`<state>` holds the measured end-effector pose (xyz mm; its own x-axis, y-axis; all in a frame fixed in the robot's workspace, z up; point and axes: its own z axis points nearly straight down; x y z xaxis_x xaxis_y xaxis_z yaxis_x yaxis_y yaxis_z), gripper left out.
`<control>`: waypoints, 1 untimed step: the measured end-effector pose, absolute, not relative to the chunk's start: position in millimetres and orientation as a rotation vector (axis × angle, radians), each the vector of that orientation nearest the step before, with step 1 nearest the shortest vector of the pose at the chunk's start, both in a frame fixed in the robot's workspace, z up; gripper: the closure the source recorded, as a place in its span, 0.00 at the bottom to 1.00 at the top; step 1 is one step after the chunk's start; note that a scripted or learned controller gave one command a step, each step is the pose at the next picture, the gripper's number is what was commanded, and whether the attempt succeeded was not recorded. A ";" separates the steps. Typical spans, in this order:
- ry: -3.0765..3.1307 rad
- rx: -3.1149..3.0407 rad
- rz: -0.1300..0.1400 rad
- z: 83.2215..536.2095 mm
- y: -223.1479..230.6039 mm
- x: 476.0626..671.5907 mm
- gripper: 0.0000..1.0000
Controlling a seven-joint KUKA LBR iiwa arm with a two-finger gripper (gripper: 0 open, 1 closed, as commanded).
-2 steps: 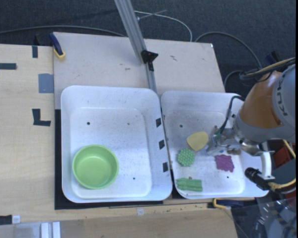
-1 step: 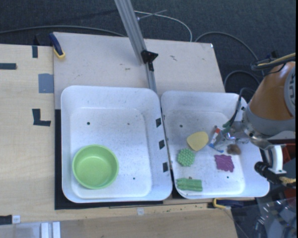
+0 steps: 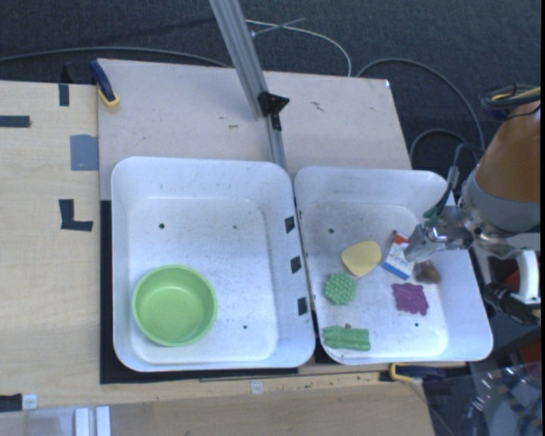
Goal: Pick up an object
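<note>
Candidate objects all sit in the right bin (image 3: pixel 454 330): a yellow piece (image 3: pixel 361 258) near the bin's centre, a green round textured piece (image 3: pixel 341 288) just at its 7 o'clock, a long green piece (image 3: pixel 347 338) further down at 6 o'clock near the front wall, a purple piece (image 3: pixel 410 297) at about 4 o'clock from the yellow one, a small brown piece (image 3: pixel 427 272) just above the purple one, and a small white-blue-red item (image 3: pixel 398 260) just beside the yellow piece at 3 o'clock. The gripper (image 3: pixel 418 245) is low over the bin's right half, its tip just beside or touching the white-blue-red item, with the brown piece close at its 5 o'clock. Finger state: cannot tell, the tip is too small and blurred; nothing visibly held between them. The arm (image 3: pixel 509 175) comes in from 3 o'clock, orange band above the grey wrist. The left bin (image 3: pixel 200 175) holds a green bowl (image 3: pixel 174 305), upright, in its 7 o'clock corner. A grey metal pole (image 3: pixel 243 48) runs from 12 o'clock down to the gap between the bins. Cables (image 3: pixel 327 44) loop on the dark floor at 1 o'clock.
</note>
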<state>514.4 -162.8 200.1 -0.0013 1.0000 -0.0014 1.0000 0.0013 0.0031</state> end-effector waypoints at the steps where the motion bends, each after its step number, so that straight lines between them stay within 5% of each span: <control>1: 2.219 2.217 0.003 256.8 -172.8 516.0 1.00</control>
<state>516.0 -172.8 256.8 -0.0011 1.0000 -0.0025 1.0000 0.0012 0.0048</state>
